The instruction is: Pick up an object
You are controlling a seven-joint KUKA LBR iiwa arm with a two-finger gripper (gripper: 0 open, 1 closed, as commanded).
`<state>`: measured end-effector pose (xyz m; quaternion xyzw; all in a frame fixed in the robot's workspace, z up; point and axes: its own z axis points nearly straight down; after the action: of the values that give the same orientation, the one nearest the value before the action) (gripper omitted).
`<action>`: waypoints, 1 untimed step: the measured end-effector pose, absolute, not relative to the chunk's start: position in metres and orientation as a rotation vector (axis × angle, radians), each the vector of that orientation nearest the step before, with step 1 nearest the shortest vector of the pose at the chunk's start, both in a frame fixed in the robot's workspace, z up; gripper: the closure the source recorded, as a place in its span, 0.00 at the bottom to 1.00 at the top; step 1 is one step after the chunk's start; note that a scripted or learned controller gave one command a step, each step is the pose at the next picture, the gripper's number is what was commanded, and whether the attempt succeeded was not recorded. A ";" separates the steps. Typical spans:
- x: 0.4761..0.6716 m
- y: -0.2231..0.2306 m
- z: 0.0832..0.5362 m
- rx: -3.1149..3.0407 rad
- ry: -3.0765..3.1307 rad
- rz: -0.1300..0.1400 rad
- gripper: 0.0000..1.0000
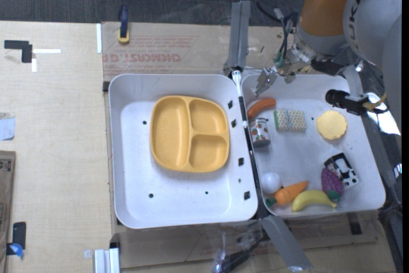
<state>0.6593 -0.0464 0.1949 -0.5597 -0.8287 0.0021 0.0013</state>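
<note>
My gripper (278, 73) hangs over the far left corner of the right bin (367, 137), open, with nothing between its fingers. Just below it lies an orange sausage-shaped toy (261, 105). Near it are a small red-and-white can (259, 133) and a pale speckled block (289, 119). A round yellow piece (331, 125) rests further right. At the bin's near side sit a white ball (270, 181), a carrot (291, 192), a banana (312, 200), purple grapes (331, 182) and a black-and-white item (343, 167).
The left bin (128, 156) holds a yellow divided plate (190, 133). A grey divider rail (240, 35) runs between the bins at the back. The arm's orange band (329, 3) and grey body overhang the right bin's far right corner.
</note>
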 end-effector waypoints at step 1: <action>0.592 -0.113 0.130 -1.485 -2.763 0.004 0.00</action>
<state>0.5915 -0.1130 0.1303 -0.4734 -0.8808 0.0013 0.0025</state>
